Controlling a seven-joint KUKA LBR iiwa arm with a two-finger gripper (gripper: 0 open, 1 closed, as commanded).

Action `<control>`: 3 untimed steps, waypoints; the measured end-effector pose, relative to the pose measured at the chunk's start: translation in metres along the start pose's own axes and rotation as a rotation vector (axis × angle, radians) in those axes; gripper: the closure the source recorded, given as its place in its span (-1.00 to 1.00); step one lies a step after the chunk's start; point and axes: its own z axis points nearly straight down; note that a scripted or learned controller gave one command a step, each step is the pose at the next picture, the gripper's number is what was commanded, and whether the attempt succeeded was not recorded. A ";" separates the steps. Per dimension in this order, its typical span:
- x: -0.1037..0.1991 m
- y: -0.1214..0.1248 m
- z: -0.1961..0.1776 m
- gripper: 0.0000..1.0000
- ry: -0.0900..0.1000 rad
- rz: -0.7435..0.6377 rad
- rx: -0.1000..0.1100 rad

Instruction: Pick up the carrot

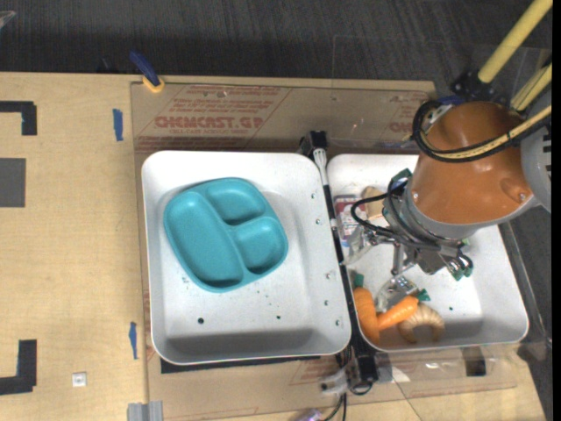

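The carrot (396, 313) lies in the right bin (491, 314) near its front wall, orange with a green top pointing right. My gripper (401, 281) hangs straight over it, under the arm's orange band (469, 169). The fingertips sit just above the carrot's upper end. A second orange piece (366, 316) lies to the carrot's left against the bin's left wall, and a tan, bread-like item (423, 327) lies to its right front.
The left bin (175, 323) holds a teal divided plate (226, 231). A packet with red print (349, 220) lies at the back left of the right bin. A black divider runs between the bins. Brown cardboard covers the bench around them.
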 end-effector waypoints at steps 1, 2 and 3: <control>0.021 -0.038 0.000 -1.00 0.001 -0.045 0.002; 0.043 -0.075 0.080 -1.00 -0.003 0.142 0.000; 0.048 -0.078 0.094 -1.00 0.000 0.189 -0.001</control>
